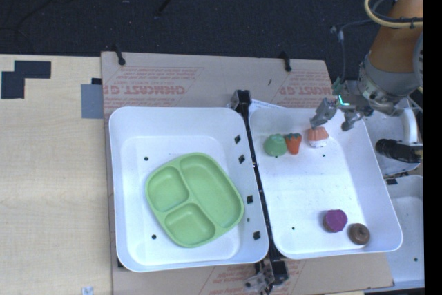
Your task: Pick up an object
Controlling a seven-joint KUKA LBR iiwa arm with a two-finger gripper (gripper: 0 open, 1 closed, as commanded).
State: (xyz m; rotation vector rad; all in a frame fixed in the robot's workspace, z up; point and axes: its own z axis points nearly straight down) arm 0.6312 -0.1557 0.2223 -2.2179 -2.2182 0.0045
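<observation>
My gripper (337, 117) hangs over the far edge of the right bin (324, 183), its two fingers spread apart and open with nothing between them. Just below its left finger (322, 112) lies a small orange and white object (318, 137); whether the two touch is not clear. To the left of it sit a small orange piece (293, 143) and a round green object (275, 144), side by side. At the bin's near right corner lie a purple object (335, 220) and a brown ring-shaped one (358, 233).
The left bin (131, 148) holds a green divided plate (193, 198). A black divider (252, 176) runs between the two bins. Cardboard (207, 83) lies under both, with a wooden bench top (48, 183) to the left.
</observation>
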